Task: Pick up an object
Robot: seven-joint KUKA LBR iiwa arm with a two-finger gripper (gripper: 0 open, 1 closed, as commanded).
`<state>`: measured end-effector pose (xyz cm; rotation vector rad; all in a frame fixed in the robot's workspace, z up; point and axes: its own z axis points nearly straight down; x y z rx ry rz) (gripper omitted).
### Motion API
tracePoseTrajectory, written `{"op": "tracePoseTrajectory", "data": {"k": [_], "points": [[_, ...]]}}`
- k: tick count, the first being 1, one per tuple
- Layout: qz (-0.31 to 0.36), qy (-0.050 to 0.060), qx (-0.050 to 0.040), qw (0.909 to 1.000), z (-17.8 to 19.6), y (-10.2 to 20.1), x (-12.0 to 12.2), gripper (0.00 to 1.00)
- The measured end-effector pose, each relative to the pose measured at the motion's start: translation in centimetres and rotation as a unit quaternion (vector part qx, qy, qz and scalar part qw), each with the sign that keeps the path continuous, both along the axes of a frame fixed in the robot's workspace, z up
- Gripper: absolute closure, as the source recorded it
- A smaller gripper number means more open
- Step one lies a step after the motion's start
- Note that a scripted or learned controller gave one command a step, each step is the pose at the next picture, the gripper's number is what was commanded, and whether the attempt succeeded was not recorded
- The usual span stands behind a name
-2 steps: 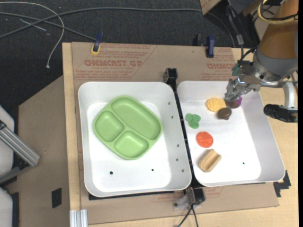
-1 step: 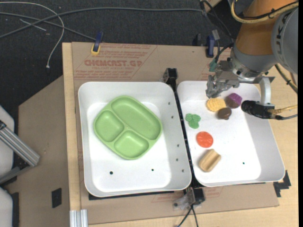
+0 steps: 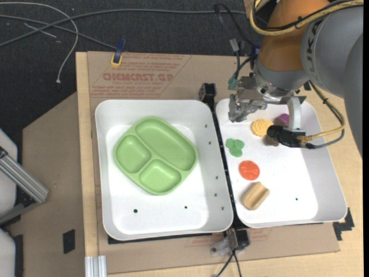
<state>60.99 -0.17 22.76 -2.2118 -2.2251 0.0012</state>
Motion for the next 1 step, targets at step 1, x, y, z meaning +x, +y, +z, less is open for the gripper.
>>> {"op": "tracePoseTrajectory", "data": {"k": [1], "points": [[0.000,-0.002,-0.0003,1.0000,-0.24,4.66,0.89,1.00]]}}
